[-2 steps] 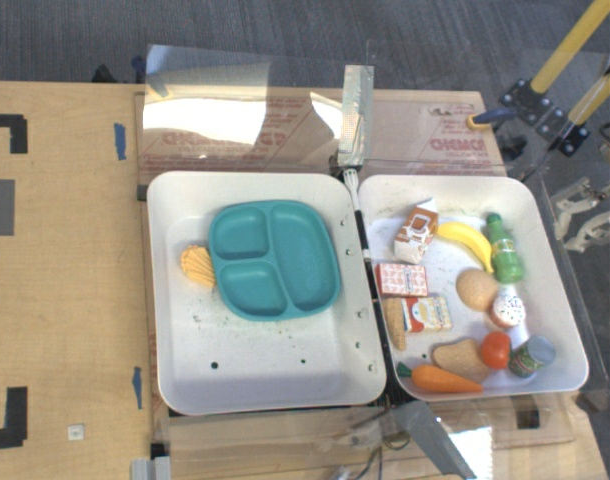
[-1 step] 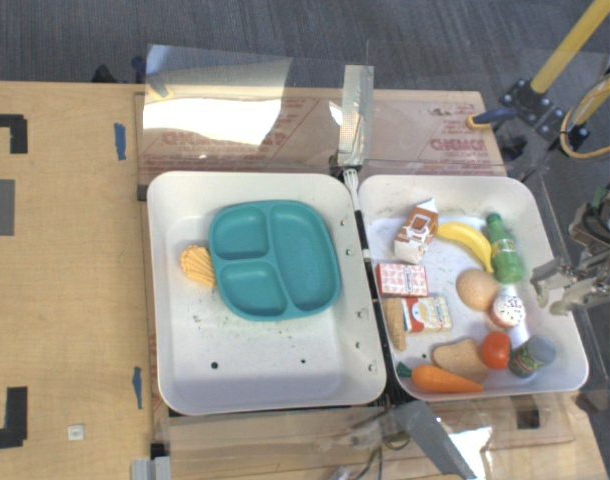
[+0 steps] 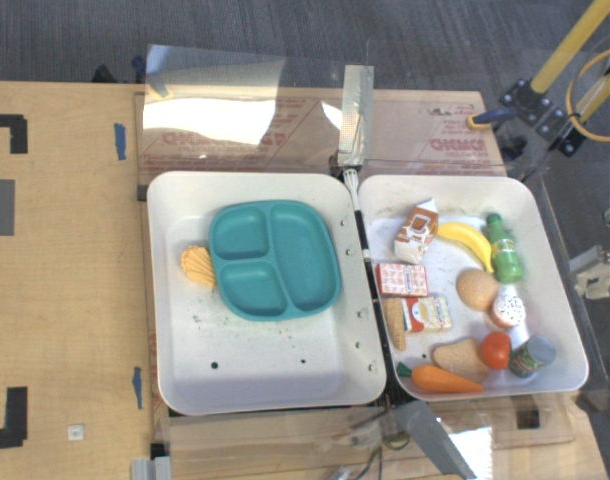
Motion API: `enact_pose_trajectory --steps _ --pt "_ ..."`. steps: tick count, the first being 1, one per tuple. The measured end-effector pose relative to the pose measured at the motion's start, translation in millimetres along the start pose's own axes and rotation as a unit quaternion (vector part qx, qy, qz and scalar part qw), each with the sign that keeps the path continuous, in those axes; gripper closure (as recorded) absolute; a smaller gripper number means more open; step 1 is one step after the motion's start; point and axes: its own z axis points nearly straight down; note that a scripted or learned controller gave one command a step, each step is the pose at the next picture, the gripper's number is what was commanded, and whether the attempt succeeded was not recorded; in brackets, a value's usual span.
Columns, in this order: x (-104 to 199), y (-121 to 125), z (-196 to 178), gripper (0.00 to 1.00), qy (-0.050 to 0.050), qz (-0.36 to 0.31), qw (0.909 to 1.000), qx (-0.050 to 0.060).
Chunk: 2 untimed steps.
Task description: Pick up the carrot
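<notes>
Gripper opening cannot be told from this overhead view, nor whether it has hold of anything.

Two shallow white bins sit side by side on a bench. The left white plastic bin (image 3: 175, 368) holds a teal plastic plate with three compartments (image 3: 275, 258) and, touching the plate's left edge, a small ridged yellow toy pastry (image 3: 197, 265).

The right white plastic bin (image 3: 555, 258) is crowded with toy food. The smooth orange plastic carrot (image 3: 447, 379) lies flat along the bin's near wall, close to its near-left corner, with the green top to the left and the tip pointing right. A tan toy bread roll (image 3: 460, 356) lies right against the carrot's far side, and a round red toy tomato (image 3: 495, 349) sits just beyond the roll, near the carrot's tip.

The likely risks come from this crowding. With the wall on one side and the roll on the other, there is little room for a grip across the carrot; a descent slightly off could strike the rim, land on the roll, or catch the roll instead. The carrot also looks smooth and tapered, so a grasp near the tip could probably slip off.
</notes>
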Motion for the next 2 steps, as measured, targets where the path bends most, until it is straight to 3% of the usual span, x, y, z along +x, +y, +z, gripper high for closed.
enact_pose_trajectory --steps 1,2 --pt "3.5 7.6 32.6 1.0 -0.002 -0.174 0.9846 -0.005" --pt "1.5 5.5 20.7 1.0 -0.002 -0.173 0.9849 -0.002"
